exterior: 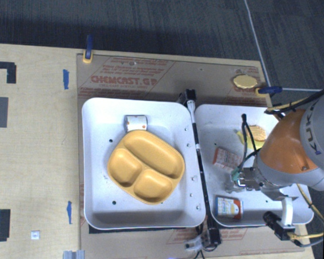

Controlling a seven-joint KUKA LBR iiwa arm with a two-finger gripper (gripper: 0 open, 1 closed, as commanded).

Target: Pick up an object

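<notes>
On the far left we see pale plywood bench (pixel 32 163) marked with dark squares and blue tape tabs, and beyond it dark carpet.

The left white plastic bin (pixel 93 166) holds a mustard-yellow moulded tray with three shallow compartments (pixel 145 166), lying tilted on the bin floor. We judge it light, stiff and smooth, so likely slippery; its thin rim looks like the best place to pinch, since the broad hollows offer nothing to close on. Just behind it, touching or nearly so, sits a small silver-and-brown packet (pixel 136 122).

In the right white plastic bin (pixel 219 114) lie a small crumpled red-and-white sachet (pixel 223 157), a small flat carton with an orange label (pixel 229 207) near the front wall, and a yellowish item (pixel 254 135) partly hidden by cables. The sachet and carton look light and easy to grip across their narrow sides; the sachet would crumple.

The gripper (pixel 244 178) hovers low between sachet and carton, under the grey arm with its orange band (pixel 289 150). We cannot tell how it is set, and nothing visibly rests in it.

Both bin floors are smooth, with walls close around the right bin's items.
</notes>
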